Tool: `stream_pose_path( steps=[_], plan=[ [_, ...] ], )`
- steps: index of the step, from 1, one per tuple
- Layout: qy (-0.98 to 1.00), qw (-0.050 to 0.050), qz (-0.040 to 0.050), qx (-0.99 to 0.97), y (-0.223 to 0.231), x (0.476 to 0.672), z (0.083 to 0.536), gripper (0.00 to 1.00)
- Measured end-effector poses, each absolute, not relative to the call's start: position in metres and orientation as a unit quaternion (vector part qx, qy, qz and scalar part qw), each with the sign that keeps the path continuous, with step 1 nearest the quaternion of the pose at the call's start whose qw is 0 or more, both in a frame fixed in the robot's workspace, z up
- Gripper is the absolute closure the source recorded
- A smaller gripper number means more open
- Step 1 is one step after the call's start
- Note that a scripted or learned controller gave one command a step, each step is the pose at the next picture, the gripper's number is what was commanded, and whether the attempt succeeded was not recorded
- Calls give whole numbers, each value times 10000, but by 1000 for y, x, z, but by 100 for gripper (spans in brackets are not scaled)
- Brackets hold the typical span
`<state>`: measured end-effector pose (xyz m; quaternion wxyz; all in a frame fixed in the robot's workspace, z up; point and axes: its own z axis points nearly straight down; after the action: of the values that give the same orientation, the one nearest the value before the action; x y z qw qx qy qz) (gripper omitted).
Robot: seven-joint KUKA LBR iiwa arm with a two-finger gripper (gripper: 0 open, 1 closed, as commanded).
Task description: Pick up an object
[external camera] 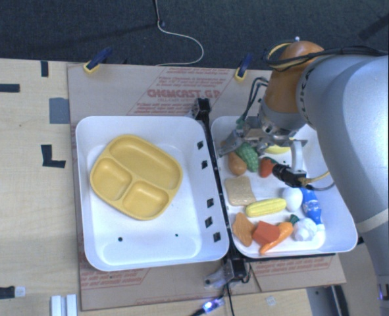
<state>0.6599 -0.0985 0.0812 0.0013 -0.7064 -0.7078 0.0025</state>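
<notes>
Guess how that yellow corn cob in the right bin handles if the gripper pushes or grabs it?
The corn cob is a rounded cylinder lying on its side, so it probably rolls if nudged sideways. It looks like smooth moulded plastic, likely light, stiff and somewhat slippery. The cracker and carrot crowd it, which may limit rolling.

My arm runs off the right edge and covers the right bin's far corner; my pincer's fingertips are too cluttered to read.

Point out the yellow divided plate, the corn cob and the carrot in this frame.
yellow divided plate [136, 176]: camera view, on the ridge between its compartments.
corn cob [266, 207]: camera view, middle of the cob.
carrot [277, 237]: camera view, middle of its orange body.
</notes>
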Motion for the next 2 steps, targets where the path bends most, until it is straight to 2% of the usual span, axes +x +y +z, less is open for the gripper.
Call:
stream_pose_path(
  steps=[1, 2],
  plan=[
    [-7082, -16, -7, -7060, -98, 663, 95, 100],
    [-7078, -10, -13, -7065, -94, 662, 158, 100]
  ],
)
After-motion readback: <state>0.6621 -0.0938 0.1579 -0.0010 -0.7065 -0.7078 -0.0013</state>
